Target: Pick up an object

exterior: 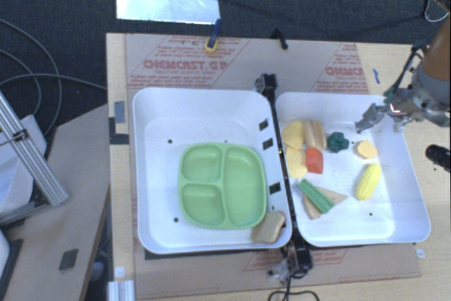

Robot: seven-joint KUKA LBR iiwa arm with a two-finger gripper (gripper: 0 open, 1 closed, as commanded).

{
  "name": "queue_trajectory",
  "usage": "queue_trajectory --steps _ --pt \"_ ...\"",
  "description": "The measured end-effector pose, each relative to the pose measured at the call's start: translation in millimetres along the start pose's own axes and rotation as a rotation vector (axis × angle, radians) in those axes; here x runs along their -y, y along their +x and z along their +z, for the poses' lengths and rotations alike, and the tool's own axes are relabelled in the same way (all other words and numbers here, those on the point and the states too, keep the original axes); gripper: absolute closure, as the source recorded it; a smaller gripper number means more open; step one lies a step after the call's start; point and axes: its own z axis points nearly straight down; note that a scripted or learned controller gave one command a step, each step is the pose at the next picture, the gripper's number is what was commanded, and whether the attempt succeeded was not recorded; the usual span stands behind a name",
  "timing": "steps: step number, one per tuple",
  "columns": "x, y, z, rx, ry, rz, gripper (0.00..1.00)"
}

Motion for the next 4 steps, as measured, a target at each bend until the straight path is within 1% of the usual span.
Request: queue_trajectory --steps 1,2,3,4 --pt "-36 77 97 -0.003 0.000 -0.008 0.00" --pt "40 119 98 0.006 -0.015 0.006 0.00" --pt "111 118 98 0.003 -0.014 0.006 0.00" --pt "43 82 51 0.003 -0.007 -0.001 0.00"
